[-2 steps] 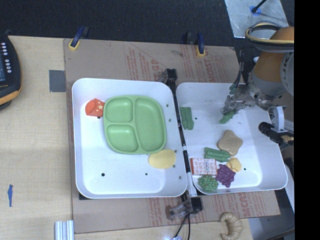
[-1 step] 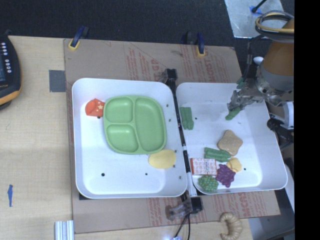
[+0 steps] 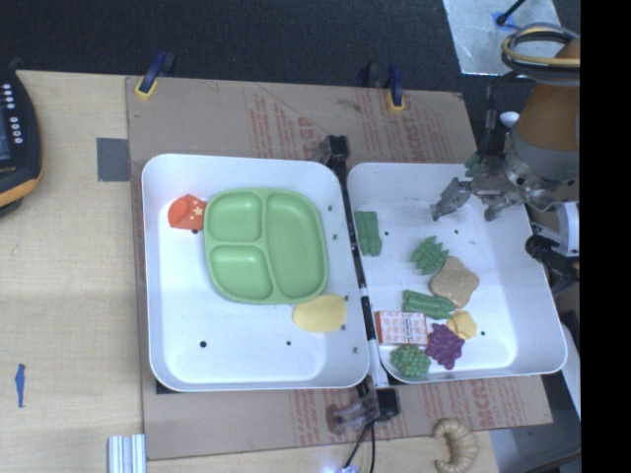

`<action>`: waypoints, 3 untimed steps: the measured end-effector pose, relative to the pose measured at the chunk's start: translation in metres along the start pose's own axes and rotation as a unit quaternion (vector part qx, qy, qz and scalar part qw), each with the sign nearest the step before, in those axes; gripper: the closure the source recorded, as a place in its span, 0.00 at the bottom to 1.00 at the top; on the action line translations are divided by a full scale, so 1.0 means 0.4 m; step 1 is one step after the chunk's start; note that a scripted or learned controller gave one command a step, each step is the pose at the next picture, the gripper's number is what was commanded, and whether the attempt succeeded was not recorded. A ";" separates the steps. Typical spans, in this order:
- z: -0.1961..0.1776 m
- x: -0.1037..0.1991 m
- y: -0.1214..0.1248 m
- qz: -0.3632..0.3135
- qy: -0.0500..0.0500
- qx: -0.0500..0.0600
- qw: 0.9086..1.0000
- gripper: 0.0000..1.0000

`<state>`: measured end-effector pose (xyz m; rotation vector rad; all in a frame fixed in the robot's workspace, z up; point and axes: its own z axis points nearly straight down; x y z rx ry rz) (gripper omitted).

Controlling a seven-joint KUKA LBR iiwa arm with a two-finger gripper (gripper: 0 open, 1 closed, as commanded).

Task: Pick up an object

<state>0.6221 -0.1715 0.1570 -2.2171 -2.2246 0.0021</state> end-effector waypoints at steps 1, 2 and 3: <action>0.172 0.045 -0.123 -0.001 0.001 0.005 1.000 0.00; 0.135 0.039 -0.115 -0.001 0.000 0.001 1.000 1.00; -0.097 0.226 -0.341 -0.003 0.002 0.002 1.000 1.00</action>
